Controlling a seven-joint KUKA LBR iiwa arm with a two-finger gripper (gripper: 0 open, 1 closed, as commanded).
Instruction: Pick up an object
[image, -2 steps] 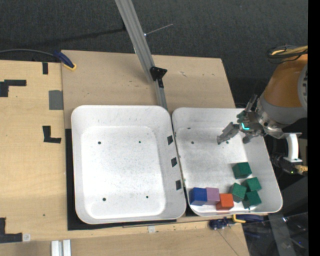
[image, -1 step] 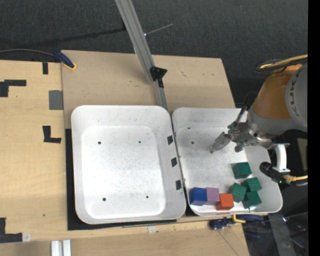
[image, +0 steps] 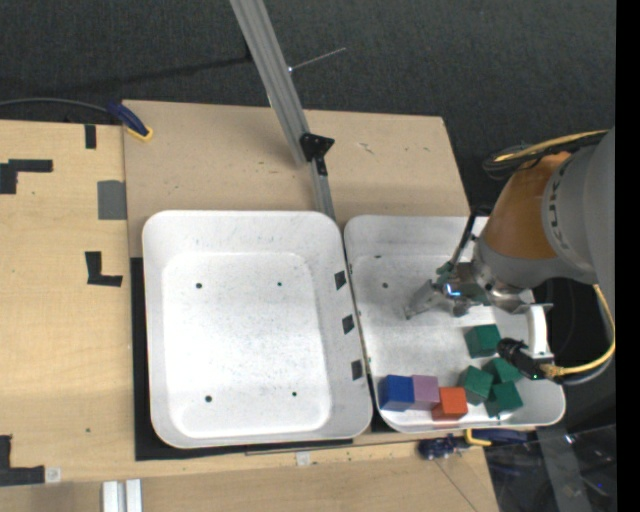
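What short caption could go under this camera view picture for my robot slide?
The gripper hangs over the right bin, with blue, purple, orange and green blocks nearby.

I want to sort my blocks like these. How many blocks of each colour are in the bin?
In the right bin, under the gripper:
Green blocks: 4, though the lower ones bunch together, so this count is my best guess
Blue block: 1
Purple block: 1
Orange block: 1
Total: 7
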